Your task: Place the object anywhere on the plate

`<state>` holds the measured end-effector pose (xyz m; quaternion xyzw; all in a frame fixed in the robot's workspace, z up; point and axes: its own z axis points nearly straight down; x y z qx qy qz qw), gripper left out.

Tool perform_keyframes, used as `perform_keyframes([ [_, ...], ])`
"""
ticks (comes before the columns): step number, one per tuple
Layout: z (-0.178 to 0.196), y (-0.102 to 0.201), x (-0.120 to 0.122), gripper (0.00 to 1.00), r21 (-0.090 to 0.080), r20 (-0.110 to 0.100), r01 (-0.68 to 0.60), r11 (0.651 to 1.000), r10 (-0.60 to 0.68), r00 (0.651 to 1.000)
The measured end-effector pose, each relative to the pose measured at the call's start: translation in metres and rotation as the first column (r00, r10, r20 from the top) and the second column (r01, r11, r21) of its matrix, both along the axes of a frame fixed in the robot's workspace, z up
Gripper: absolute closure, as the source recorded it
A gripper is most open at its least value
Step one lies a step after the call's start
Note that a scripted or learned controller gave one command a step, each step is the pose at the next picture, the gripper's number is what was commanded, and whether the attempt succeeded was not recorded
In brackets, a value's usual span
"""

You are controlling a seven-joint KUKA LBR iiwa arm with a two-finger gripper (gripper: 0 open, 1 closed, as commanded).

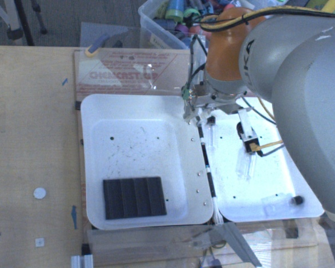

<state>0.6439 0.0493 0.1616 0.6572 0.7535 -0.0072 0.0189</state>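
Now the grey arm (pixel 290 66) hangs over the right bin (pixel 268 188); a black ribbed plate (pixel 134 197) lies left of that bin. At the bin's far-left corner hovers the gripper (pixel 204 119), open or closed I can't tell, and the small dark object (pixel 297 201) sits well apart in its near-right corner.

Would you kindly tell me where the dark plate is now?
The plate lies flat in the left bin, by its near edge, well below the gripper in the camera view.

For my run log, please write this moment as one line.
end effector: above wall between bins | black plate: left bin, near side | small dark object: right bin, near corner | placing: not yet done
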Motion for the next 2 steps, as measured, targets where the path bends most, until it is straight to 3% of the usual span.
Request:
perform_keyframes([
  [2, -0.0001, 0.0, 0.0, 1.0, -0.002, -0.001, -0.017, 1.0, 0.017, 1.0],
])
